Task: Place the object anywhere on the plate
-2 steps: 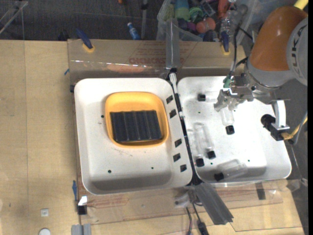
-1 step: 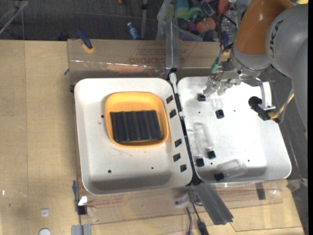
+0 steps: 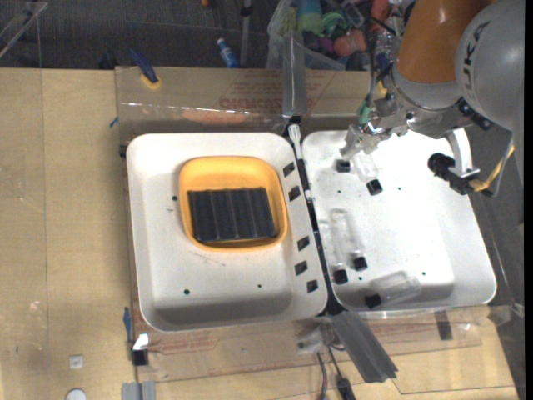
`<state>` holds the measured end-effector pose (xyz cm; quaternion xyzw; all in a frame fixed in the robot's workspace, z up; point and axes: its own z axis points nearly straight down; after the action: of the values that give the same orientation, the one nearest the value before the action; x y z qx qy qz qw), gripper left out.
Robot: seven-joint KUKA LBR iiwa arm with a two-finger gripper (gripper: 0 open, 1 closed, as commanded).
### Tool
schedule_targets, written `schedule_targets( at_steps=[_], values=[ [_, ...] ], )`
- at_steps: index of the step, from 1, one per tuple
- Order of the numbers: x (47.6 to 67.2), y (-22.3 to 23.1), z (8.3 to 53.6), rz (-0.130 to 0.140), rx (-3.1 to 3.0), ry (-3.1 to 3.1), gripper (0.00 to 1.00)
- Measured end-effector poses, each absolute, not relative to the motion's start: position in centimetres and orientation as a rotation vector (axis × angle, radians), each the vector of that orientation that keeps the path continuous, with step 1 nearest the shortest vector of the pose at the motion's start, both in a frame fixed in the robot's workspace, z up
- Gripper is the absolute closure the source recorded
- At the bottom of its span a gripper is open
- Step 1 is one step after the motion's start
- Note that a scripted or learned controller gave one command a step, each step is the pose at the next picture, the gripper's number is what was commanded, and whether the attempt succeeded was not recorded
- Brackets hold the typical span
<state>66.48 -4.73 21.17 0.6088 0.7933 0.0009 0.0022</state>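
Observation:
A yellow-orange plate [image 3: 271, 182] sits in the left bin [image 3: 158, 248]. On it lies a dark ribbed rectangular object [image 3: 231, 215], flat and near the plate's middle. My gripper [image 3: 358, 176] hangs over the far left part of the right bin [image 3: 450, 248], well to the right of the plate. Its two clear fingers end in black tips [image 3: 342, 165] that stand apart, with nothing between them.
A raised divider [image 3: 304, 215] with black clips separates the two bins. Clear plastic pieces with black bits [image 3: 346, 236] lie near the right bin's front left. A crate of coloured toys [image 3: 341, 11] stands behind the bins. The arm's grey and orange body [image 3: 458, 32] looms at the top right.

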Motion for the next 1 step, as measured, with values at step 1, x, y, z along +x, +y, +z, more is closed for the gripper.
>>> schedule_targets(
  at_steps=[1],
  values=[
    [66.68,-4.01,18.51,-0.001,1.822,2.562,1.00]
  ],
)
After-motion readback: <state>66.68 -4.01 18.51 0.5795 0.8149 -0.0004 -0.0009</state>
